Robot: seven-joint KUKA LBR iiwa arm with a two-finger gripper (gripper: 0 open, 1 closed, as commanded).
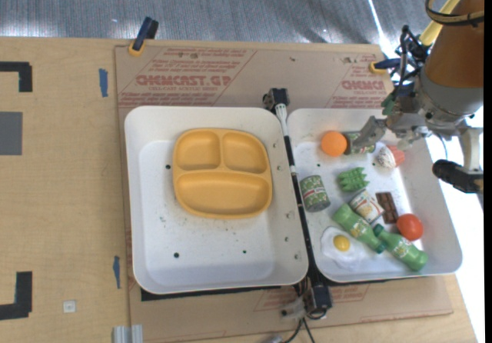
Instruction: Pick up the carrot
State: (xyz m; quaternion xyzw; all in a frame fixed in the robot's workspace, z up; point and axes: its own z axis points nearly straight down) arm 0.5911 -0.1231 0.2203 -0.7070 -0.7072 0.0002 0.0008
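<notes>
The carrot [334, 143] shows as a rounded orange piece in the right bin [450, 253], near its far left corner. A dark green stub sticks out of its right side. My gripper [367, 136] hangs low over the far part of that bin, just right of the carrot and right by the green stub. Whether it touches the carrot is unclear. The grey arm with its orange band [453, 49] comes in from the upper right.
The right bin also holds a red-and-white piece [389, 156], a green leafy toy [352, 178], a green can [314, 192], a small jar [365, 205], a brown bar [387, 208], a tomato [410, 226], two green bottles [357, 224], and a fried egg [340, 244]. A yellow divided plate [223, 172] lies in the left bin [154, 257].
</notes>
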